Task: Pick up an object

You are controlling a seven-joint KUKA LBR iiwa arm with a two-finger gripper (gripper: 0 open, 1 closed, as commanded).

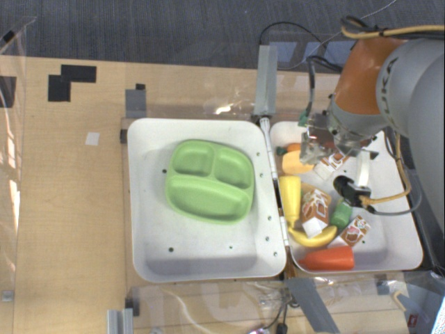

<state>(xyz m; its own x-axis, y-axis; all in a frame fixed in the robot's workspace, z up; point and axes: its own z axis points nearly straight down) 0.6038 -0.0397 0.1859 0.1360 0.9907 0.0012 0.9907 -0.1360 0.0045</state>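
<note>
Hovering over the right bin (410, 252), jaws (318, 147) partly hidden, grip state unclear.

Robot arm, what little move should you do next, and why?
Probably go a little further down. The gripper sits over the back of the right bin, above the toy food, by a small carton and a yellow piece. Nothing shows between its fingers, so nothing is picked up. The green tray lies alone in the left bin.
</note>
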